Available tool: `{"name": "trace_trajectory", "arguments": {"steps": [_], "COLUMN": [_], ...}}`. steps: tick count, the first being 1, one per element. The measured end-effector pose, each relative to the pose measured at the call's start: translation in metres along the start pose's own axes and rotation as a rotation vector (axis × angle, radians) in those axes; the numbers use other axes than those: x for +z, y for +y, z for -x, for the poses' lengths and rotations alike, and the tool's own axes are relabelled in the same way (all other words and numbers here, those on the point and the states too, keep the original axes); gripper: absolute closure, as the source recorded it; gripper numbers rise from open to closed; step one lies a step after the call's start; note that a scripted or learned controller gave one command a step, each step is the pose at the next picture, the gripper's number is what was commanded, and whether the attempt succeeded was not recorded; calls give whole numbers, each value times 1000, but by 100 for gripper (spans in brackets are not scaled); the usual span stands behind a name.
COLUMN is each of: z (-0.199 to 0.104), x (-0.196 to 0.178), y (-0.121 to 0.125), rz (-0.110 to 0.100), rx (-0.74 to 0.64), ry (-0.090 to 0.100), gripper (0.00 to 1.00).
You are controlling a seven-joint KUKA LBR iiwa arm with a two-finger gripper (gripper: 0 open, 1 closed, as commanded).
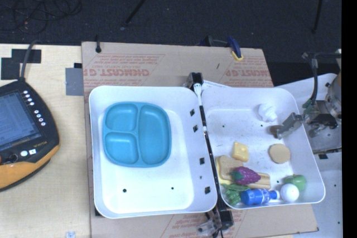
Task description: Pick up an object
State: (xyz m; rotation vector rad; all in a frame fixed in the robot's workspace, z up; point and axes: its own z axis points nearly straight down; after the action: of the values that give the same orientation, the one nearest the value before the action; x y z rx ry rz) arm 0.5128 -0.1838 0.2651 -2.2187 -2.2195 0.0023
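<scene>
On the bench, the left bin (111, 187) carries a blue divided plate (136, 134). The right bin (234, 106) holds a yellow block (240, 151), a purple toy (245, 175), a blue bottle (257, 197), a white lump (267, 112), a tan disc (279, 153) and a green piece (298, 180). The jaws (285, 125) hover over its right side; whether spread or pressed together, I cannot tell.

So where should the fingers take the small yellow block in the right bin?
Grip the small yellow block across its flat sides, coming straight down. It lies apart from the purple toy below it, so there is probably room on each side.
</scene>
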Motion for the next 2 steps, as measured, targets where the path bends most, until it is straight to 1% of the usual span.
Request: {"name": "trace_trajectory", "arguments": {"steps": [1,2], "z": [-74,-73], "x": [105,179], "y": [35,32], "rz": [-8,0], "rx": [-6,1], "ry": [5,1], "gripper": [0,0]}}
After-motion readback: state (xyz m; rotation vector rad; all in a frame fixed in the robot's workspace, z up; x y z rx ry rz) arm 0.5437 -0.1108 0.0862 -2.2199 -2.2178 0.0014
